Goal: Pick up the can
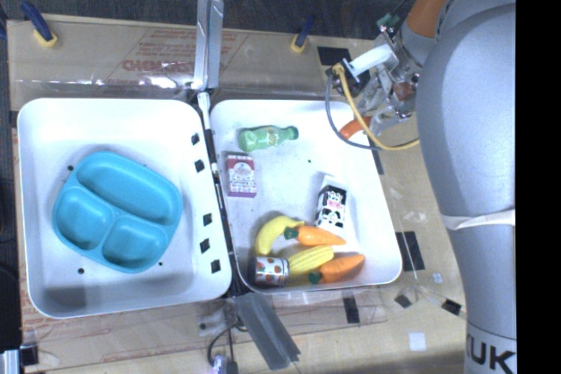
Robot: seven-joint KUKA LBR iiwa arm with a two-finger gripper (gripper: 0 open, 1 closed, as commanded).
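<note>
We saw the pincer (379, 96) poised over the far right rim of the right bin (386, 223), though we could not tell how it was set. The can (272, 270) lay well below and to its left, in that bin's near corner beside the corn (310, 258). Further left, the surface (114, 52) carried the left bin (35, 188) holding a blue tray (118, 210).
</note>
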